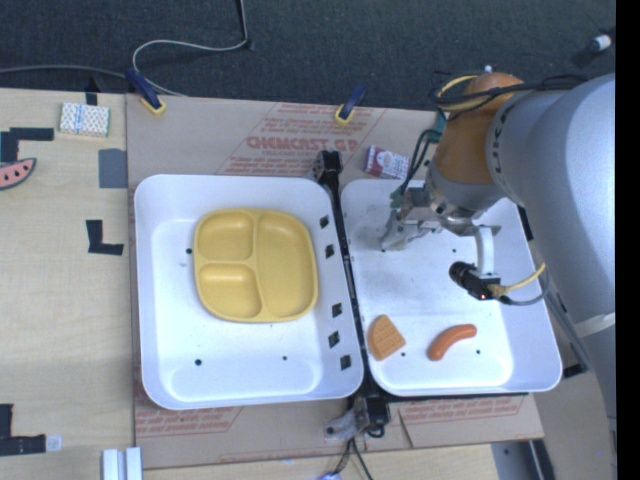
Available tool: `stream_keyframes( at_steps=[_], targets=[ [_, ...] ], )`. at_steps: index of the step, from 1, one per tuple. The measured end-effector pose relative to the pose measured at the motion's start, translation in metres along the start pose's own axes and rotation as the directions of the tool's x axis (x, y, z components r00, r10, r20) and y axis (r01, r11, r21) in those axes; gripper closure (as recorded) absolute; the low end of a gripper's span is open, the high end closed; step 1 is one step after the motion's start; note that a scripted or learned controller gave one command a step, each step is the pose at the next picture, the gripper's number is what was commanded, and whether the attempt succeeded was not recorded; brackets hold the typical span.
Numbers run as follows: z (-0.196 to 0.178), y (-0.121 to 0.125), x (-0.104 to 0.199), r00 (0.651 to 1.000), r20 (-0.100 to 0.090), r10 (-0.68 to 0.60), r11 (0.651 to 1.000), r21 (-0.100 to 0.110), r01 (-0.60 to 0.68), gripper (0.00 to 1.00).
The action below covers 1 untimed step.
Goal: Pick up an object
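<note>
On the cardboard [290, 143] under the bins, near the table's far edge, red print reads "CHEMCAST GP". Smaller red print along its near edge is unreadable.

floor: dark grey carpet [300, 18], black cable [190, 43] trailing across | bench [60, 298]: pale wood, black tape marks | cardboard sheet [250, 138] with red print, held by yellow clamps [350, 105] | light: even
</note>
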State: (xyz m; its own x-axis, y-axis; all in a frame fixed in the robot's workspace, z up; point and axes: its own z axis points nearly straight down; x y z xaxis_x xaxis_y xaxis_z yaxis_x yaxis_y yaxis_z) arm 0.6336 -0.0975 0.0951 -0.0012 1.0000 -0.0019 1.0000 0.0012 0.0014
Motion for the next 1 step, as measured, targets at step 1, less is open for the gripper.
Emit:
stream_keyframes(
  at_steps=[1],
  targets=[
    [0.0002,-0.0001,0.0000,1.000,0.000,0.000,1.000,0.000,0.000,0.00]
  ],
)
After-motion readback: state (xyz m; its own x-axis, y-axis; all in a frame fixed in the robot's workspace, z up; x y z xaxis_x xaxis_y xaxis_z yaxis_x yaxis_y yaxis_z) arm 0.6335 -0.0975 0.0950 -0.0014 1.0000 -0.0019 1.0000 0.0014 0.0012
